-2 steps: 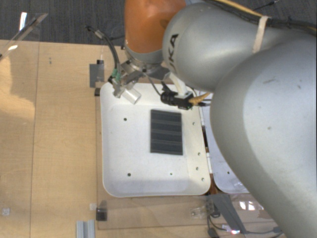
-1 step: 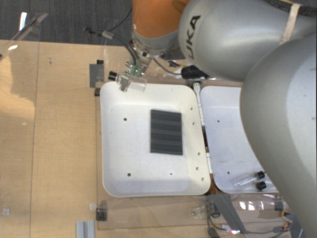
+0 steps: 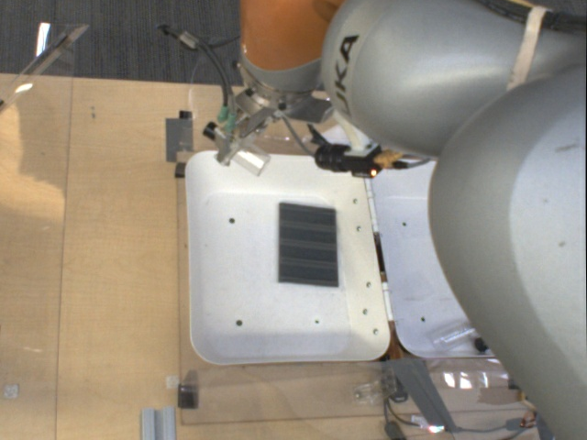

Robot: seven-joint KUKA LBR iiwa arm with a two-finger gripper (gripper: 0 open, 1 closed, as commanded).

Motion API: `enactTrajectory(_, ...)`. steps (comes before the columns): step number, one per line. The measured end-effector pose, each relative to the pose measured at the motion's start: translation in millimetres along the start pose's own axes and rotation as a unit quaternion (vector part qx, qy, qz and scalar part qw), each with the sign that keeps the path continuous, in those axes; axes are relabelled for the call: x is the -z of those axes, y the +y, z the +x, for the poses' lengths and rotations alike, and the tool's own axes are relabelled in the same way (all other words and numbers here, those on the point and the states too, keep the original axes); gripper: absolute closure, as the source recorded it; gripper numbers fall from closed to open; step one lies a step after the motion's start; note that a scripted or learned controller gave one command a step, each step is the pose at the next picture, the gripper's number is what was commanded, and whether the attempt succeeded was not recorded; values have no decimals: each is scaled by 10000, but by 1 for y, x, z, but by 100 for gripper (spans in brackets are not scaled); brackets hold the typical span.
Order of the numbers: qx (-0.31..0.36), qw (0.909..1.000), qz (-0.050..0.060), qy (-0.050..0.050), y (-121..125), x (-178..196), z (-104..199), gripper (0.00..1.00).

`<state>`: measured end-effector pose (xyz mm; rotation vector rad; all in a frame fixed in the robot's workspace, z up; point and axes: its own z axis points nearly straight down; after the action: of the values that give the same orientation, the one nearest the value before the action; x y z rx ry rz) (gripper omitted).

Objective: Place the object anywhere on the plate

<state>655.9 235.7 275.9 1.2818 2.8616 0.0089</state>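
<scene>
- My gripper [image 3: 240, 143] hangs over the far edge of the white bin [image 3: 211, 273] at the view's left, close to that bin's far left corner.
- I cannot tell whether it is spread or pressed together; the wrist hardware and cables [image 3: 197, 49] crowd around it.
- A small pale piece [image 3: 249, 160] sits right at the gripper's lower end, above the bin's rim. Whether it is part of me or something I carry, I cannot tell.
- The dark ribbed slab [image 3: 308, 244] lies flat on the floor of that same bin, about mid-bin and a little toward the right wall. It is rectangular, with its long sides running away from the camera.
- The slab is well apart from my gripper and nothing rests on it (I cannot say for sure whether it is the plate or the object).
- My orange band [image 3: 284, 16] is straight above the gripper, and the grey arm [image 3: 514, 200] sweeps in from the right.
- The arm covers most of the second white bin [image 3: 413, 246], leaving only its left part in sight.
- A black connector [image 3: 347, 159] with an orange tip juts out near where the two bins meet at their far edge.
- On the wooden bench [image 3: 92, 246], a dark bracket [image 3: 177, 138] stands just beside the left bin's far corner, and a small dark block [image 3: 187, 394] stands near its closest left corner.
</scene>
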Motion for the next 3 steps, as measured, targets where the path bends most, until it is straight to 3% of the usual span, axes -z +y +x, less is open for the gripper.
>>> enactTrajectory(1, 4146, 9100, -25, -18, -4, 64, -10, 100)
enactTrajectory(2, 3624, 9320, -6, 5, 10, -14, -9, 100)
enactTrajectory(3, 2316, 9728, -11, -2, 8, -3, -7, 100)
